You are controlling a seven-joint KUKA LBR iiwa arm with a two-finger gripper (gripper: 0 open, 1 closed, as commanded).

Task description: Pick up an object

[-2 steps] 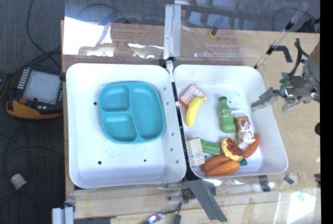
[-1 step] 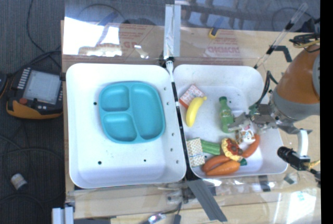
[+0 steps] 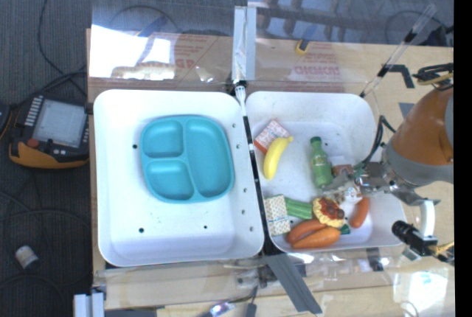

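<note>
The right bin (image 3: 346, 105) holds several toy foods. A yellow banana (image 3: 275, 155) lies near its left wall, with a red and white packet (image 3: 270, 133) just above it. A green bottle (image 3: 320, 161) lies in the middle. Lower down are a checkered packet (image 3: 276, 214), a green vegetable (image 3: 299, 208), two orange carrots (image 3: 313, 234), a yellow and red piece (image 3: 330, 211) and a reddish sausage (image 3: 359, 211). My gripper (image 3: 352, 180) hangs low over the bin's right side, just right of the bottle and above the sausage. Nothing is seen held in it.
The left bin (image 3: 118, 234) holds a blue divided plate (image 3: 186, 157). The arm's orange band (image 3: 429, 133) stands over the right bin's right wall. A handheld pendant (image 3: 51, 133) and cables lie on the floor at the left.
</note>
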